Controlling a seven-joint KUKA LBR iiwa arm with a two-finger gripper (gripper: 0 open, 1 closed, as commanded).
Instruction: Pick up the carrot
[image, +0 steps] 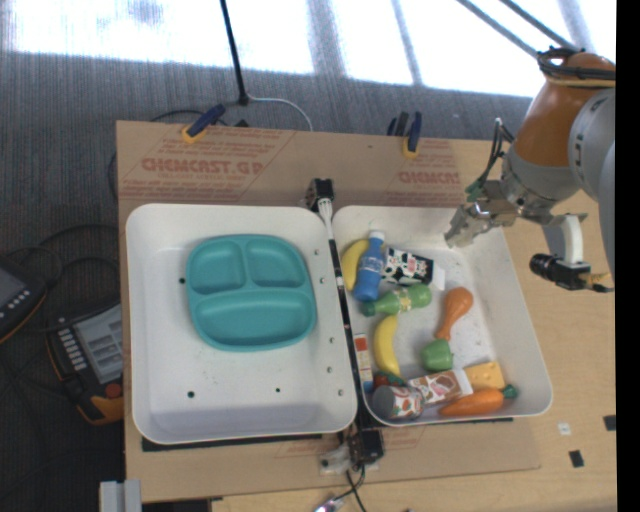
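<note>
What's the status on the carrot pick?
End effector hovering over right bin's far edge, nothing held. Orange toy carrot with green top lying at right white bin's near edge. Small carton touching it, yellow cheese wedge alongside.

Two white bins (150, 330), two bananas (386, 345), one carrot (474, 403), one teal tray (250, 291)

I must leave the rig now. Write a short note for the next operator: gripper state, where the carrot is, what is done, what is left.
Gripper: over the back edge of the right bin, holding nothing; whether its fingers are open or shut is not clear from this view.
Carrot: lying at the front of the right bin, beside the cheese wedge and a small carton, well away from the gripper.
Left bin: holds a teal tray.
Done: nothing yet; carrot untouched.
Left: move the gripper forward over the carrot, lower, grasp and lift.
</note>
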